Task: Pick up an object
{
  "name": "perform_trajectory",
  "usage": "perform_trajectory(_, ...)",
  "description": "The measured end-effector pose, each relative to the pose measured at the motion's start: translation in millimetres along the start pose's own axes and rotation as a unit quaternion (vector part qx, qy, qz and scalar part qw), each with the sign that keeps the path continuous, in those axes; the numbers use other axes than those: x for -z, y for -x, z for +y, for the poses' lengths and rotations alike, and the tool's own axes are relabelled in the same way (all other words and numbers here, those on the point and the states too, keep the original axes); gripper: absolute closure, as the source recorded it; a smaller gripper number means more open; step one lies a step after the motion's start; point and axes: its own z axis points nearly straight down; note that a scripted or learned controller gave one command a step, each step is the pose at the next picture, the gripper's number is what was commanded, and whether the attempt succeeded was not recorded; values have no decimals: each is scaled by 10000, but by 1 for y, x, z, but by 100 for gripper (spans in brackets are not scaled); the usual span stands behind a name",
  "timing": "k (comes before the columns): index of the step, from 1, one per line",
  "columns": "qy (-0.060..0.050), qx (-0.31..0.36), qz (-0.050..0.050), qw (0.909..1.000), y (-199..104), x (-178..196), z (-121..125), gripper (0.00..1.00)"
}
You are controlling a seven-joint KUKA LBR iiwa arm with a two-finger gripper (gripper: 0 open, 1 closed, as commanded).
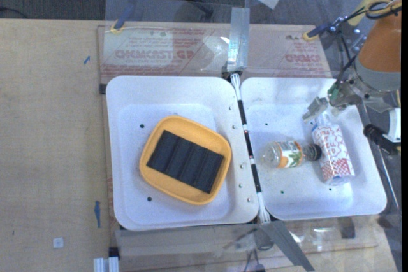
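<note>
While poised over the far right part of the right bin (280,200), hangs low at the end of the grey arm (382,54): the pincer (326,106), orange band just above the wrist. Cannot tell whether open or closed, being too small and cluttered at this slant.

Just below the pincer, toward the near edge of the bin, a red-and-white patterned packet (334,153), lying lengthwise on the bin floor. Top end close under the pincer's tip; touching or not, cannot tell.

Down and to the left of the pincer, a small clear bottle (288,155) on its side, with an orange label and a dark cap. Cap turned toward the packet and almost meeting it.

Well away to the pincer's left, across the two adjoining rims, in the left bin (127,105), a yellow tray (153,156) holding a black ribbed block (188,162). Set askew to the bin's walls, apart from all of them.
</note>
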Motion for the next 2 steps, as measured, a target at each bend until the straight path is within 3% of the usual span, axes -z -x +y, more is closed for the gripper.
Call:
perform_trajectory(1,35,-452,-15,9990,6,-55,-40,0)
perform_trajectory(2,150,314,-62,9994,5,-50,-90,0)
